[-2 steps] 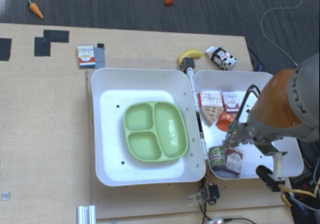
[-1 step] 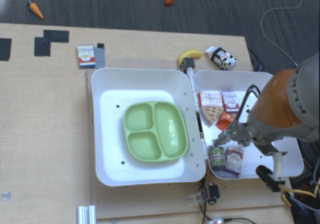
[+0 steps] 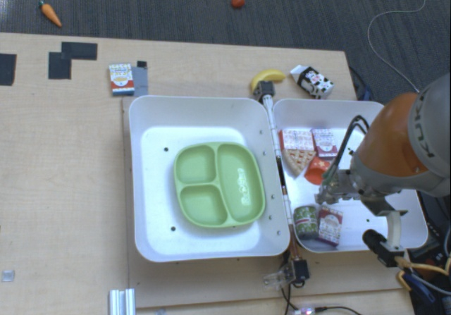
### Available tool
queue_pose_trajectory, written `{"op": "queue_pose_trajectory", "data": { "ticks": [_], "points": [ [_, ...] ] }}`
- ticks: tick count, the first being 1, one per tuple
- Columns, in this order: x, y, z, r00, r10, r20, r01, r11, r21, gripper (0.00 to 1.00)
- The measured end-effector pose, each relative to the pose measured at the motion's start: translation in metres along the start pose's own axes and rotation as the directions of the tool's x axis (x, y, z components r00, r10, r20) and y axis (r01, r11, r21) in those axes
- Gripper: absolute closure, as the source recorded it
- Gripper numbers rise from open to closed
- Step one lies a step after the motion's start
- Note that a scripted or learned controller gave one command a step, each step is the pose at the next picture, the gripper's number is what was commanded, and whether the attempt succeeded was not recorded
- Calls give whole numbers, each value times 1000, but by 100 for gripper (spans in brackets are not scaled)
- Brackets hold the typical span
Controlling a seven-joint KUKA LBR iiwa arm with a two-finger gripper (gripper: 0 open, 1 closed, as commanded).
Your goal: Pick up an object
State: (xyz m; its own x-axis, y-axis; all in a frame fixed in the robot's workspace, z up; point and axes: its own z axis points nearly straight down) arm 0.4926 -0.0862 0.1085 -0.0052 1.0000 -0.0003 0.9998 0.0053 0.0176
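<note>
Gripper (image 3: pixel 328 192) over right bin (image 3: pixel 416 232), half hidden by wrist, finger state impossible to tell.

I see two white bins (image 3: pixel 137 165) on a pale wood-coloured bench (image 3: pixel 63 187), the left one holding a light green divided plate (image 3: pixel 219 184). In the right bin lie red-and-white packets (image 3: pixel 297 144), a green can (image 3: pixel 306 220) and an orange-red item (image 3: pixel 317 170), under my grey arm (image 3: pixel 430 137) with its orange band (image 3: pixel 394 141). On the bench I see a yellow banana (image 3: pixel 266 79) and a black-and-white spotted carton (image 3: pixel 312 82), and on the dark grey carpet (image 3: pixel 296 3) an orange carrot (image 3: pixel 50 13).
</note>
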Motion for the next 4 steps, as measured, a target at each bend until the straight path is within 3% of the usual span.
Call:
{"op": "queue_pose_trajectory", "data": {
  "ticks": [1,2,3,4],
  "points": [
    [0,0,0,1000,0,0,0,1000,0,0],
    [-2,-4,22,1000,4,0,-4,1000,10,0],
    [-1,-2,11,1000,2,0,-2,1000,4,100],
    [-1,-2,11,1000,3,0,-3,1000,5,0]
  ]
}}
